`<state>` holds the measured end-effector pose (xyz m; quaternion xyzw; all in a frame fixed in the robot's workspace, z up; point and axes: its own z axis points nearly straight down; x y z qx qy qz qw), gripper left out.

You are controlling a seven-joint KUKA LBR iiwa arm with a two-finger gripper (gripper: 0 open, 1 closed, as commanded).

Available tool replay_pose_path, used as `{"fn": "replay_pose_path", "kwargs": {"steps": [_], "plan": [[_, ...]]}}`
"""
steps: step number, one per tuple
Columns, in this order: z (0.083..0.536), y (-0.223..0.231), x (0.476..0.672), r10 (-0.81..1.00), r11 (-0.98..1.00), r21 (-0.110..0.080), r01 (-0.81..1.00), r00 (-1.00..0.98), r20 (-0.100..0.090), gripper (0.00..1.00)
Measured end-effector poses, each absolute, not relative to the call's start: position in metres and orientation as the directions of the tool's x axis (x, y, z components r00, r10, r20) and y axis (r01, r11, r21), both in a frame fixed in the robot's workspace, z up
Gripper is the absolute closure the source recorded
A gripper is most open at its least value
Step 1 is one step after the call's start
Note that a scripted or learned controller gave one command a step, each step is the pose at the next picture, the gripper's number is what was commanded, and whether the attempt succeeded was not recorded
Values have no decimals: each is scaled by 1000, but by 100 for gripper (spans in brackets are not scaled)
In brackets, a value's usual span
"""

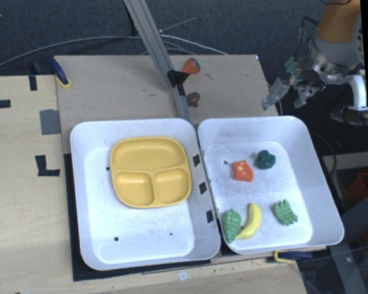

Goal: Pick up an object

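- Above the right bin's (296, 125) far corner, gripper (286, 94) hangs open, empty
- Banana (251, 222), red piece (242, 171), green toys unlifted; whole pick remains

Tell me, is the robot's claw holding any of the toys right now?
No, nothing is held. The gripper hangs open above the bench, outside the right bin; the toys lie inside that bin.
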<state>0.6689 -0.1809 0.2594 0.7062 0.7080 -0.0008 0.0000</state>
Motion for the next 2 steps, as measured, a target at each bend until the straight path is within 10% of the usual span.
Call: {"fn": "replay_pose_path", "kwargs": {"steps": [2], "plan": [[197,-173,666,1000,2,-8,1000,-2,0,0]]}}
